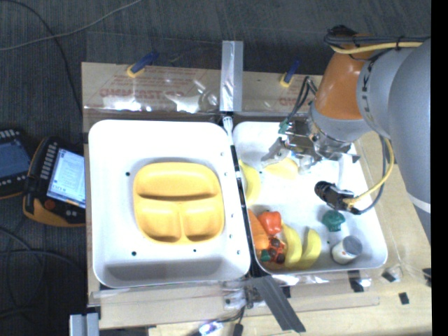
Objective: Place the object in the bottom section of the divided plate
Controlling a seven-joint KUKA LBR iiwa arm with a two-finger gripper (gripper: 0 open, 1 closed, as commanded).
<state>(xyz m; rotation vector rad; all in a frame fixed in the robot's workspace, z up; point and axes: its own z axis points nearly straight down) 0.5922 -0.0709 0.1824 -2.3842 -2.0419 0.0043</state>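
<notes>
Inside the right bin: jumble of toy food along the near edge, orange-red piece beside yellow bananas, teal piece and grey-white piece toward the right corner, pale yellow item further back. Which one counts as the object, unclear. Over that pale item, the hand, poised low above the back of the bin; whether spread or closed, impossible to tell. Nothing seen between its tips. Left bin: yellow divided plate at centre, all sections bare. Off the table's left side, a handheld pendant.
</notes>
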